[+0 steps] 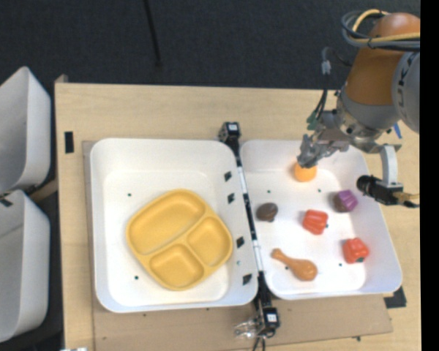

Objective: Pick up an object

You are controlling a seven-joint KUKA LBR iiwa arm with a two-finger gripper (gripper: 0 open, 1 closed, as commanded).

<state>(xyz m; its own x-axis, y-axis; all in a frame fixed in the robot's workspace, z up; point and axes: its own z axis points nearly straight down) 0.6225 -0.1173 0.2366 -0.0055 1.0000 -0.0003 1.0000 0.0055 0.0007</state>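
Orange toy point(304, 172), the piece nearest the gripper point(309, 158), lies in the right bin point(380, 269) at about 11 o'clock of that bin's floor; the gripper sits directly over it, touching or nearly so, its opening impossible to judge. Five further pieces share this bin: one purple point(344, 201) at 3 o'clock, two red peppers point(315, 221) point(355, 250), one brown lump point(267, 211) at 9 o'clock, one drumstick point(295, 265) at 6 o'clock. One yellow three-compartment plate point(178, 238) occupies the left bin point(110, 167).
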